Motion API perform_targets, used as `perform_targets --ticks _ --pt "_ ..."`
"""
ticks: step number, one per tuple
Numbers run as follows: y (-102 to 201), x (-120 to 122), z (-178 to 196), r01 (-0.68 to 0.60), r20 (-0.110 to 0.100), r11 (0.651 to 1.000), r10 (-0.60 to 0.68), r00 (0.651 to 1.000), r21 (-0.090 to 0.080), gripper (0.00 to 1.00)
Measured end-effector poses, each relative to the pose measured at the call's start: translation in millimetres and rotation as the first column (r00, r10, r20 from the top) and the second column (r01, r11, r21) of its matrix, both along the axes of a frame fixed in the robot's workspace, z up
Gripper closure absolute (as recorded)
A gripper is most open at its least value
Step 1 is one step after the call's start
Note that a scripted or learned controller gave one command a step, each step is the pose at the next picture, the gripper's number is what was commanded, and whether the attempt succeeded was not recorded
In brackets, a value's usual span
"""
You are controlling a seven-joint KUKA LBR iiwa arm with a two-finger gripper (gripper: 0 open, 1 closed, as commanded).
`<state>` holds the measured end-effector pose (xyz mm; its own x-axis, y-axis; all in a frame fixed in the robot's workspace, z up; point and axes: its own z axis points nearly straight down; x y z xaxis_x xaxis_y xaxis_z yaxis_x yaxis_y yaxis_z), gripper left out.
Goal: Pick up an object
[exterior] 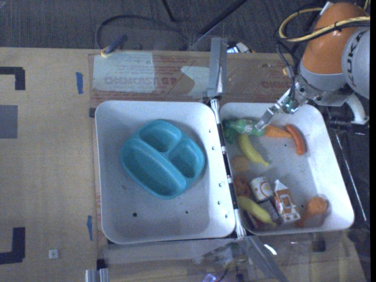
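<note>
Now, end effector (262, 121): we saw it low in the right bin (335, 175), tip by the green toy (239, 126); whether it gripped, we could not tell.
Banana (251, 148): it lay just below.
Left bin (111, 175): it held a blue divided plate (162, 158).

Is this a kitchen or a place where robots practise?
It looks like a robot practice lab, not a kitchen. A robot arm reaches over two white bins on a bench marked with tape. The food, like the bananas, looks like toys, and cables trail on the floor.
</note>
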<state>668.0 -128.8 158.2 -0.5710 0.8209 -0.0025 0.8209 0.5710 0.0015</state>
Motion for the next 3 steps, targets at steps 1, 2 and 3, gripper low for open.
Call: perform_targets --ticks 1,2,3 --pt "0 0 0 0.0 0.0 1.0 0.0 1.0 0.0 0.0" --pt "12 -26 -44 0.005 0.016 1.0 -0.005 1.0 -0.003 0.0" --pt "9 -25 -35 0.007 0.02 1.0 -0.007 1.0 -0.008 1.0"
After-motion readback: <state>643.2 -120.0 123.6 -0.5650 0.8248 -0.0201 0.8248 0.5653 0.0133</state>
